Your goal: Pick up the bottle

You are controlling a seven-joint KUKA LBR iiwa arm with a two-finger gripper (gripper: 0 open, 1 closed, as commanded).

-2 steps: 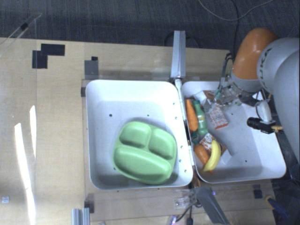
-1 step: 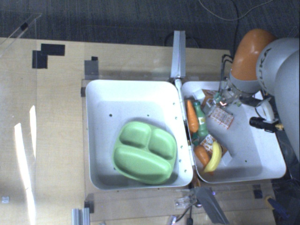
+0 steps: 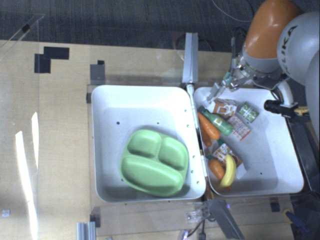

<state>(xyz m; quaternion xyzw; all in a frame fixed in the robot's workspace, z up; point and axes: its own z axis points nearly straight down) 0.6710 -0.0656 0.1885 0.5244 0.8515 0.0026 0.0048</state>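
The bottle is green and lies on its side in the right bin, near that bin's left wall, with one end resting against an orange carrot. My gripper hangs over the back left corner of the right bin, behind the bottle and apart from it, just above a brown printed carton. I see nothing held in it. The orange and grey wrist rises behind it at the upper right.
A green-and-white packet and a flat printed packet lie right of the bottle. A banana and another orange piece sit at the bin's front left. The left bin holds a green divided plate.
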